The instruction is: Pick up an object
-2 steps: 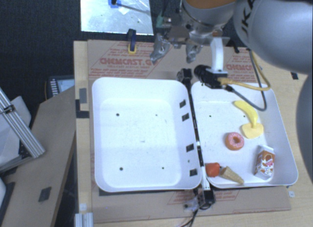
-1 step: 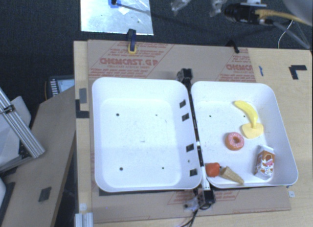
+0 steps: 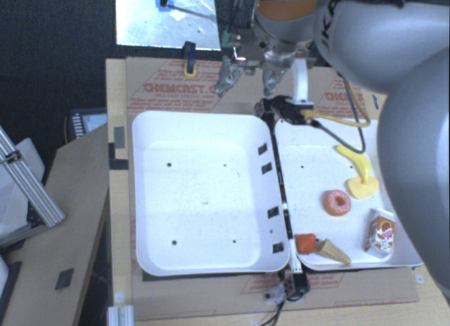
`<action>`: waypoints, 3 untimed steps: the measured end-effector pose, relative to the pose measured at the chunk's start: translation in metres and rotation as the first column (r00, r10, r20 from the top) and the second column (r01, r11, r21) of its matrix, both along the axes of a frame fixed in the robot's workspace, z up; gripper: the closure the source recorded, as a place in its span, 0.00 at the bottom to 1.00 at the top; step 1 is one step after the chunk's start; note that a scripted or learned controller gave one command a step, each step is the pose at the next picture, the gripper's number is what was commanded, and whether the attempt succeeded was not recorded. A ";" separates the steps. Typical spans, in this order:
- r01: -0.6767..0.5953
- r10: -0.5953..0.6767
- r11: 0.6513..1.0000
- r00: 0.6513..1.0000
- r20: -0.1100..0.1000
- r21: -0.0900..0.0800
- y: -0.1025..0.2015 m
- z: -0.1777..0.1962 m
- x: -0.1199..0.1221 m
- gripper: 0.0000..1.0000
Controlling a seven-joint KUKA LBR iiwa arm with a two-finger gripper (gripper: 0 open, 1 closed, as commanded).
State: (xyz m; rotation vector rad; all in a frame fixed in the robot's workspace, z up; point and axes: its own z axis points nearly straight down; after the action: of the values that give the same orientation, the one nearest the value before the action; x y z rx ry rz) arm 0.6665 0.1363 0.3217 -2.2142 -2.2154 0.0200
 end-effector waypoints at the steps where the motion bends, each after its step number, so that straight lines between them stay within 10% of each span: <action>1: -0.004 0.004 1.000 1.000 0.020 0.003 0.000 0.022 0.003 1.00; 2: -0.005 0.005 1.000 1.000 0.014 0.002 0.016 -0.010 0.002 1.00; 3: -0.011 0.011 1.000 1.000 0.023 0.007 0.094 0.040 0.002 1.00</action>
State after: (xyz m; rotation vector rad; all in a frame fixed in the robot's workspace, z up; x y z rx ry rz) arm 0.6682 0.2301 0.3621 -2.2098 -2.2355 -0.0123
